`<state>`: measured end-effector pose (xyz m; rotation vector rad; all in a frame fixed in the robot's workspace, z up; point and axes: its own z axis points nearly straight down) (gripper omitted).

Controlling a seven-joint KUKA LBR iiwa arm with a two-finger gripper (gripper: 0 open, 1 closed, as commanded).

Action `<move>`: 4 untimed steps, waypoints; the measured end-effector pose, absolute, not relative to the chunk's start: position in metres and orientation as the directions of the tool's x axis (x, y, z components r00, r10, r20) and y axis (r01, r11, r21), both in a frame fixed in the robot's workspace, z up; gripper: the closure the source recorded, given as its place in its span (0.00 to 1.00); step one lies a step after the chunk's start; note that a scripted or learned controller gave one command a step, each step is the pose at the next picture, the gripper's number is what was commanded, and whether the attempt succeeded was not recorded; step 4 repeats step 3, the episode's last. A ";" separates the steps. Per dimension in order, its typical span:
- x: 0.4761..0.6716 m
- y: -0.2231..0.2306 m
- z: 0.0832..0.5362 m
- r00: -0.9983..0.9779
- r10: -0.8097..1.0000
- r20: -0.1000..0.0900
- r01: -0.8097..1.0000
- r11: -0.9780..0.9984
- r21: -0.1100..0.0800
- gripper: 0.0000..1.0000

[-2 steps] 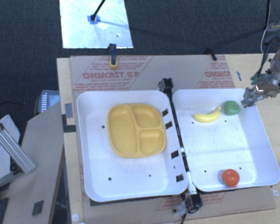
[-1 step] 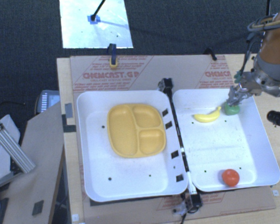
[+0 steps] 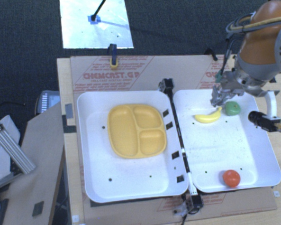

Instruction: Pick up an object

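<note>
Banana (image 3: 208, 116), yellow, smooth, curved like a crescent, lies in the right bin (image 3: 257, 155) near its far edge, one tip pointing up toward the gripper (image 3: 218, 100). Gripper hangs just above that tip; cannot tell its state from this slant. Green apple (image 3: 232, 108), round, sits just beside the banana on its right, partly under the arm. Red tomato (image 3: 231, 178), round and glossy, rests well apart near the bin's front edge. Left bin (image 3: 93, 150), shallow white plastic, holds a yellow divided plate (image 3: 136, 131) with three compartments and rounded corners, lying flat.
</note>
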<state>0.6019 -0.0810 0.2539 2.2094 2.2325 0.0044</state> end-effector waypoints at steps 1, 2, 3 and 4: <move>0.599 -0.023 0.259 -0.010 1.000 0.002 1.000 0.010 0.002 1.00; 0.594 0.040 0.247 -0.011 1.000 0.003 1.000 0.011 0.001 1.00; 0.593 0.084 0.244 -0.010 1.000 0.002 1.000 0.010 0.001 1.00; 0.593 0.084 0.244 -0.010 1.000 0.002 1.000 0.010 0.001 1.00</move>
